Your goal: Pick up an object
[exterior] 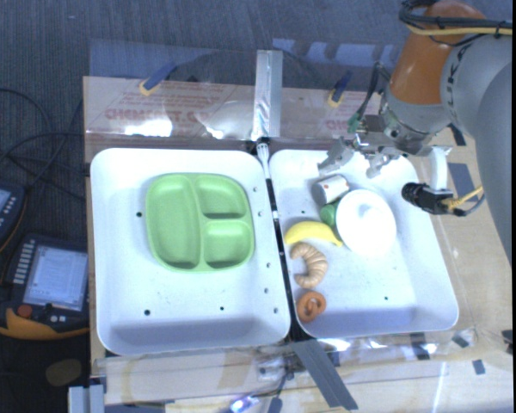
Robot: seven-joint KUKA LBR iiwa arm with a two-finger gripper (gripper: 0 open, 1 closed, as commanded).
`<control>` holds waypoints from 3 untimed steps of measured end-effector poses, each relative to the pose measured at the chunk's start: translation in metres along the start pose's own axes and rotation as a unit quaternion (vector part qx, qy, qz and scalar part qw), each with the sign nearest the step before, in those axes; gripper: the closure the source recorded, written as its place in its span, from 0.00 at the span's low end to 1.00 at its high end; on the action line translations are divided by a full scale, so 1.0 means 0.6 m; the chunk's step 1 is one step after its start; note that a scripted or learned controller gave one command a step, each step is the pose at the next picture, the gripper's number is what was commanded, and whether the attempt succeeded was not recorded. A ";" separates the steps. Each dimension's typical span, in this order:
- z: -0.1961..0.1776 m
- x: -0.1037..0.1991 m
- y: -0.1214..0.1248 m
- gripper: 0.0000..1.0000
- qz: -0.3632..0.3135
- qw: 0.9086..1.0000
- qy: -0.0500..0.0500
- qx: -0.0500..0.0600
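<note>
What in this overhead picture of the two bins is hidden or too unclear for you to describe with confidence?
- End effector, camera view: too small and cluttered to judge its state or whether it touches anything.
- Small green object: mostly covered by the round white lid-like object; identity unclear.
- Yellow plastic banana: its right end is hidden under that white object.
- Grey robot arm: cut off by the right edge.

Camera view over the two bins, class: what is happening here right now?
A grey and orange arm reaches in from the right, with its gripper over the far end of the right bin. That bin holds a white round object, a banana, a croissant-like pastry and a small doughnut-like piece. The left bin holds a green divided tray. Nothing is seen held.
</note>
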State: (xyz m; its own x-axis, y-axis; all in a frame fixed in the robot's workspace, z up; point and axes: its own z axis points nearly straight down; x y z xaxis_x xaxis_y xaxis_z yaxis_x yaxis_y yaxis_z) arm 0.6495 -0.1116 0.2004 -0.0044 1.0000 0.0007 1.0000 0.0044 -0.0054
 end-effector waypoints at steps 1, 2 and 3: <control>0.175 -0.009 0.029 0.00 -0.012 1.000 -0.002 -0.001; 0.034 0.025 -0.034 0.00 0.022 1.000 -0.001 -0.001; 0.181 -0.010 -0.025 0.00 -0.019 1.000 0.000 -0.002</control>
State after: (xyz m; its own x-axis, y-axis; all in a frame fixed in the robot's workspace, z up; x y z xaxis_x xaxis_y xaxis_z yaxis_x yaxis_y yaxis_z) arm 0.6340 -0.1176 0.0921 -0.0425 0.9991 -0.0001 0.9991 0.0425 -0.0024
